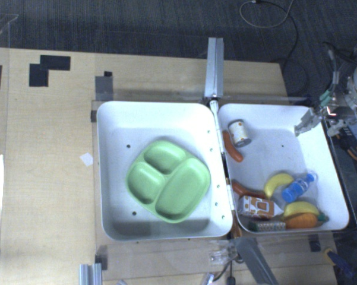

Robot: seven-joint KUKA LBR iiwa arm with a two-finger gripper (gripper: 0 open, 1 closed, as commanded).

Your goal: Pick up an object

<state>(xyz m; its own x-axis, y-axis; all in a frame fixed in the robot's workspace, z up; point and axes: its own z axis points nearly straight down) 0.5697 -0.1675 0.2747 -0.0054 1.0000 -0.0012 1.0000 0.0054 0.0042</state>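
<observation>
White plastic, two shallow bins side by side on a pale wooden table (47, 177).

Left bin (113, 129): one green divided plate (168, 180), three compartments, lying flat near the middle.

Right bin (285, 144): small can (239, 132) on its side near the divider; red sausage (232, 146) just beside it along the divider; second sausage (248, 189) lower down; yellow banana (277, 183); blue bottle (298, 187) touching the banana; printed carton (259, 207); yellow fruit (301, 208); orange carrot-like piece (299, 221). The last six crowd the near right corner.

Hand (307, 122): at the far right rim of the right bin, well apart from every item. Whether it is open or closed cannot be told; nothing is seen in it.

Task status: no object lifted; all items rest in the bins. Approach, grasp and lift all appear left to do. Can and upper sausage are judged the nearest candidates.
</observation>
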